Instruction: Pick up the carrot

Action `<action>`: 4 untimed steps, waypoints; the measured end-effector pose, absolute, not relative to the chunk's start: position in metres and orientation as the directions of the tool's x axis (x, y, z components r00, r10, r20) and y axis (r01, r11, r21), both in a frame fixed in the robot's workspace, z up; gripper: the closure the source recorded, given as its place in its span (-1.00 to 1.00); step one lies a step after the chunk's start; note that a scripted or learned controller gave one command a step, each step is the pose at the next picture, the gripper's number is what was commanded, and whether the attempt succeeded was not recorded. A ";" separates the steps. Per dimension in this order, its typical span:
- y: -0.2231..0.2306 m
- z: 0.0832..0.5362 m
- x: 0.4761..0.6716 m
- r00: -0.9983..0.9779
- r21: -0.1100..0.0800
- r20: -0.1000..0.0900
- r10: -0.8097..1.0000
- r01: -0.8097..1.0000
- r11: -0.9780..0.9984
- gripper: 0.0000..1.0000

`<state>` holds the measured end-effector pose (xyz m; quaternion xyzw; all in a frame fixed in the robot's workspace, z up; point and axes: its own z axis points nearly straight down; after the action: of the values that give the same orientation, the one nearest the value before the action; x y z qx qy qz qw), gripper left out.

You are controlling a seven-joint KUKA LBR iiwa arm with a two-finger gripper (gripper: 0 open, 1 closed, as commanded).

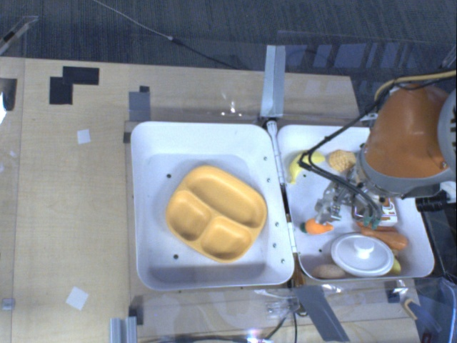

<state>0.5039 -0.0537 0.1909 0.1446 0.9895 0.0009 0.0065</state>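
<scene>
Gripper low in the right bin, just above the small carrot.

The gripper [330,207] hangs over the right bin [427,269]; whether it is open or closed cannot be told, and nothing is seen in its grasp. The carrot [317,227], small, smooth and orange with a green end, lies just below it, long axis roughly left-right, green end left. A glossy white bowl [362,254] sits near the bin's front. The left bin [146,191] holds a moulded yellow divided tray [214,211] with rounded corners.
</scene>
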 end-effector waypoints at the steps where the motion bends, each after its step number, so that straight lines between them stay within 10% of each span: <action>1: -0.054 0.189 0.503 -0.958 0.002 -0.009 0.287 0.287 0.958 -1.00; 2: -0.081 0.105 0.496 -0.983 0.004 -0.026 0.184 0.184 0.983 -1.00; 4: -0.080 0.098 0.499 -0.996 0.004 -0.024 0.090 0.089 0.996 -1.00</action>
<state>0.4986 -0.0797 0.0982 0.0448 0.9989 0.0016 0.0121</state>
